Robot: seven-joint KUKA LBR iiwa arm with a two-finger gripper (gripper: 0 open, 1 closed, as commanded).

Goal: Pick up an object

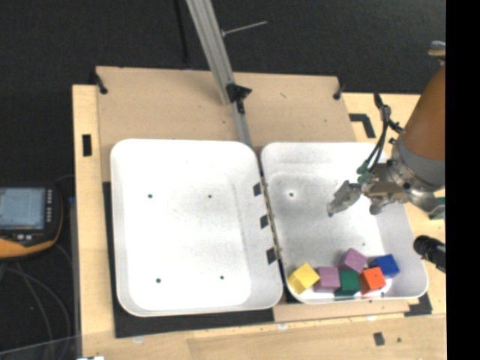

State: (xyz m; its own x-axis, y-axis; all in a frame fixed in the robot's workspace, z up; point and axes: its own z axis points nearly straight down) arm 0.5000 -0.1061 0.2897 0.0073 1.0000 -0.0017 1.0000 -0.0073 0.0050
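Several small blocks lie along the near edge of the right bin (315, 178): a yellow block (304, 277), a purple block (328, 277), a green block (349, 281), an orange block (373, 279), a blue block (385, 265) and a second purple block (354, 259). My gripper (355, 202) hangs over the middle of the right bin, above and behind the blocks. Its fingers stand apart, open, with nothing between them. The orange-banded wrist comes in from the right.
The left bin (187, 223) sits beside the right one, joined by clips at the shared edge. A slanted metal rail (217, 51) runs from the back to the bins' junction. A handheld pendant (26, 216) lies off the bench at left.
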